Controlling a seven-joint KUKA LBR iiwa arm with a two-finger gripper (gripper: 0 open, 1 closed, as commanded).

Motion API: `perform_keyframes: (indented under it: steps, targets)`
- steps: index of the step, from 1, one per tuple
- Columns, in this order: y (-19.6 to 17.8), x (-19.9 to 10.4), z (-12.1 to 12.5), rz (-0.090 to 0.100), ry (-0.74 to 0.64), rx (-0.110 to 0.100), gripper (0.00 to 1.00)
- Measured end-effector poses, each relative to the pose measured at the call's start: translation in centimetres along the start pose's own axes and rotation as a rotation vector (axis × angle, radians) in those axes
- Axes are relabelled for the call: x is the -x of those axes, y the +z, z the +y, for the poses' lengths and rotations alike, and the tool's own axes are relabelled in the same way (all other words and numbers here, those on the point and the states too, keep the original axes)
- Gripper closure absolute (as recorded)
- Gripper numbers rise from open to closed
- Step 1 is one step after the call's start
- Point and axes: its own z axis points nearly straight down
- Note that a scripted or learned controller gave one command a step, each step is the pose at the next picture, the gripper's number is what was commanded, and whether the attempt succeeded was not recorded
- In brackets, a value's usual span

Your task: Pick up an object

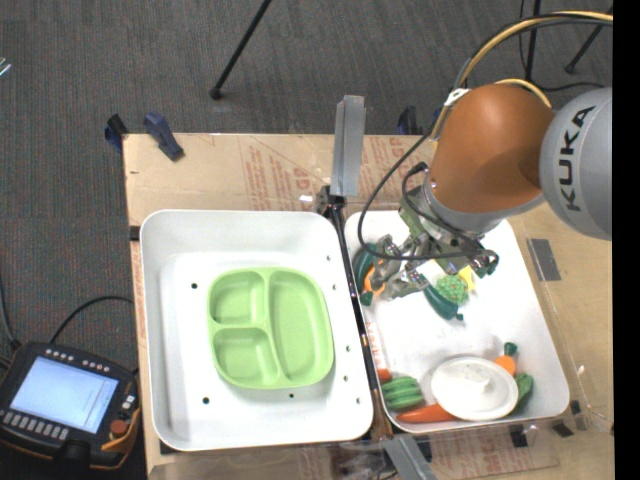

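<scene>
Hovering low over the right bin [540,318] right now, gripper [425,268] working down among a small cluster of toys near that bin's far-left corner. Hanging directly above it, the arm's orange band [492,148], blocking much of the wrist from sight. Lying just beside the gripper, toward the bin's left wall, an orange-and-green toy [368,273]; sitting on the other side, toward the bin's middle, a teal piece with a yellow-green knobbly top [450,293]. Impossible to call whether the gripper is apart or together, with dark metal and cables tangling the view there. Nothing visibly lifted clear of the bin floor, so judging the pick as not yet done: reaching stage at best, with closing and raising left to go.

Waiting untouched at the right bin's near edge: a white round lid [473,386], a green vegetable [402,392] and an orange carrot [432,412] to the lid's left, more green and orange bits [515,373] to its right. Resting in the left bin [160,268], well apart from the gripper, 1 green divided plate [270,328] with 3 compartments. Sitting off the counter, beyond the left bin's near-left corner, a teach pendant [65,398].
</scene>
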Motion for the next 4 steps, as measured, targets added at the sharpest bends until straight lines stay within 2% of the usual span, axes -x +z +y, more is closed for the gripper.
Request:
perform_keyframes:
  steps: [1, 2, 3, 4]
  targets:
    - [-7.2, 5.1, -1.8, -0.002, -0.007, -0.003, 1.00]
    - [-7.9, 5.1, -1.8, -0.001, -0.001, 0.002, 1.00]
    - [-8.5, 7.6, 3.3, 0.006, 0.090, 0.002, 1.00]
    - [-7.1, 0.9, -1.9, 0.008, -0.280, 0.004, 1.00]
